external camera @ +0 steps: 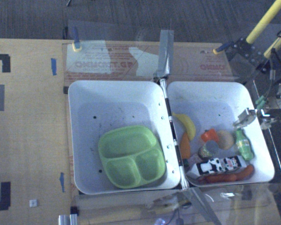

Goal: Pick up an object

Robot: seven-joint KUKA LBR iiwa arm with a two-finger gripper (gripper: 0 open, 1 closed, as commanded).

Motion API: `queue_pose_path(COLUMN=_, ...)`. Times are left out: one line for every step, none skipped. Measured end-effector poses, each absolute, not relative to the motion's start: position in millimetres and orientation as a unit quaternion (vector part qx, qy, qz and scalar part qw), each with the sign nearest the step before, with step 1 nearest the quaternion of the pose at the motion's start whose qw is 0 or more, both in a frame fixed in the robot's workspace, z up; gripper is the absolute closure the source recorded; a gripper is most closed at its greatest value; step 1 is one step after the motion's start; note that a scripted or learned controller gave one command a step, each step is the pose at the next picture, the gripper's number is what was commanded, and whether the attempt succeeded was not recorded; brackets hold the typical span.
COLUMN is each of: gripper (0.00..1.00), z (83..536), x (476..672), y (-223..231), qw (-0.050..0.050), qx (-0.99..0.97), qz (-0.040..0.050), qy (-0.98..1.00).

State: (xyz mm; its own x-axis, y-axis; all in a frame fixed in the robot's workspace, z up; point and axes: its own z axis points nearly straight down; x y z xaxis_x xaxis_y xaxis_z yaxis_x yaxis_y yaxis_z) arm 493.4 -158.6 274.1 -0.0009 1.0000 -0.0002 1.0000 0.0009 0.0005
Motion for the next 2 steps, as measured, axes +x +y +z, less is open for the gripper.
queue_pose_path(gripper=0.0, z=139.5, x=479.2, y=-201.8, qw=0.0, qx=0.722, qz=0.0001, qy=0.692)
queue_pose_path(gripper=0.0, z=86.7, x=482.0, y=-201.1, qw=0.001, qx=0.724, qz=0.0028, qy=0.69)
